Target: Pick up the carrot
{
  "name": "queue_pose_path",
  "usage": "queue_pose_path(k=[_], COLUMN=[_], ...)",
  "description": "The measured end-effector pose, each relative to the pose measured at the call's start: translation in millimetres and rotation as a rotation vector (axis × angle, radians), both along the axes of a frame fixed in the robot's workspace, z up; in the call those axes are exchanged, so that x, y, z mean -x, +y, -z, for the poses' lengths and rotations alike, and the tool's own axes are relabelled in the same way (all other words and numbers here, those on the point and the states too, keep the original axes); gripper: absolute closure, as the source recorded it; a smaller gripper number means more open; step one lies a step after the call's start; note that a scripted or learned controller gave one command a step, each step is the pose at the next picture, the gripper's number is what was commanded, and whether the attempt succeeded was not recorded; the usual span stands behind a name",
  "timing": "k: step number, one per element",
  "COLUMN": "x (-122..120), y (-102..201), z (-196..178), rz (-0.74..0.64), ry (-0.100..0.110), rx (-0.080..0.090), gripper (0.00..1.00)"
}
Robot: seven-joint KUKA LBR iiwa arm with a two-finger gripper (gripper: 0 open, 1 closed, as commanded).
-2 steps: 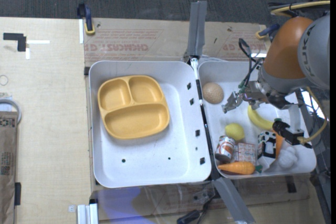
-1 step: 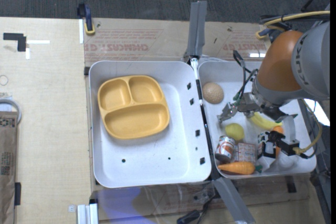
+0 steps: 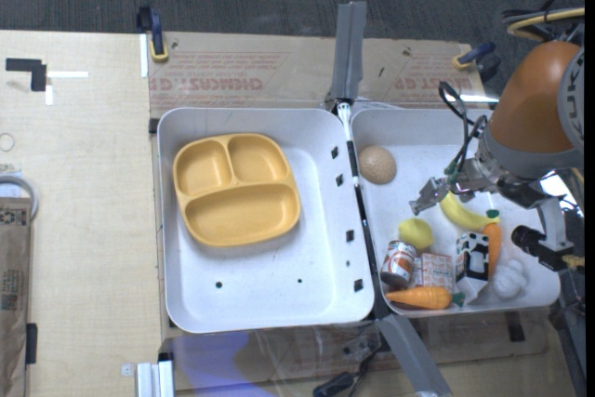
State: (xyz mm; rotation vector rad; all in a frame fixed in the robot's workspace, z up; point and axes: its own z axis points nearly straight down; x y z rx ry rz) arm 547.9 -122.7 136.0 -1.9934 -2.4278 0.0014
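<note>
Your target, the orange tapered plastic carrot [image 3: 420, 297], lies flat along the near wall of the right-hand shallow white bin [image 3: 409, 121], its thick end toward the bin's middle divider and touching a small round tin can [image 3: 399, 263]. It looks like a light, rigid, smooth toy, so you should expect it to slip; take it across its thicker middle, jaws crosswise to its length, and mind the wall just beside it. A second orange carrot-like piece [image 3: 493, 242] stands more upright farther right. The two-finger gripper [image 3: 433, 194] hovers over this bin near a yellow banana [image 3: 462, 213]; you can see nothing between its fingers, and how far apart they stand cannot be told. Also in this bin: a beige ball [image 3: 377, 165], a yellow lemon [image 3: 416, 232], a small printed carton [image 3: 435, 271] and a black-and-white box [image 3: 473, 256]. The left-hand white bin [image 3: 279, 293] holds a yellow three-compartment plate [image 3: 237, 189].
</note>
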Motion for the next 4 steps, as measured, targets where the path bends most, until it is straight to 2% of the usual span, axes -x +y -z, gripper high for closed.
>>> queue_pose_path(k=[1, 2, 3, 4], x=[14.9, 70.0, 63.5, 50.0], y=[-69.0, -99.5, -97.7, -93.5], z=[-9.1, -4.0, 31.3, 31.4], rz=[-0.157, -0.249, -0.510, -0.734], ry=[-0.001, -0.001, -0.015, -0.010], rx=[0.000, 0.000, 0.001, 0.005], gripper=[0.00, 0.00, 0.00, 0.00])
